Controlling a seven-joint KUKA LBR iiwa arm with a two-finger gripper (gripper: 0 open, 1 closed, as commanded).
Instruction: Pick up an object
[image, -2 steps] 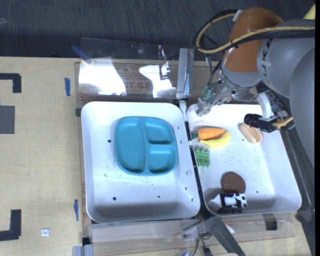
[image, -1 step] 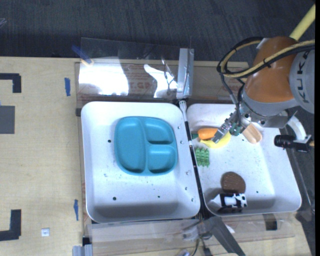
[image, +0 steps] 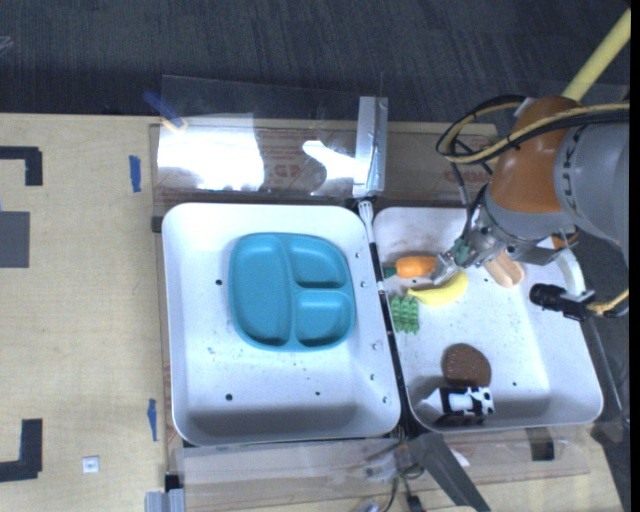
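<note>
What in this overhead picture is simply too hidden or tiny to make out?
- Gripper in the camera view: its tips are small and sit over the banana and the orange piece, so any grasp is unclear.
- Black-and-white toy: too small to identify.
- Arm: cut off by the right edge.

A blue plastic plate with three compartments (image: 292, 289) lies in the middle of the left shallow white bin (image: 190, 330). Behind the bins, a clear plastic sheet (image: 255, 150) stands along the back edge with bright glare on it, joined to a grey metal post (image: 370, 145). The light wooden benchtop (image: 75, 330) carries black corner marks (image: 25, 165) and small blue tape strips (image: 134, 172).
</note>
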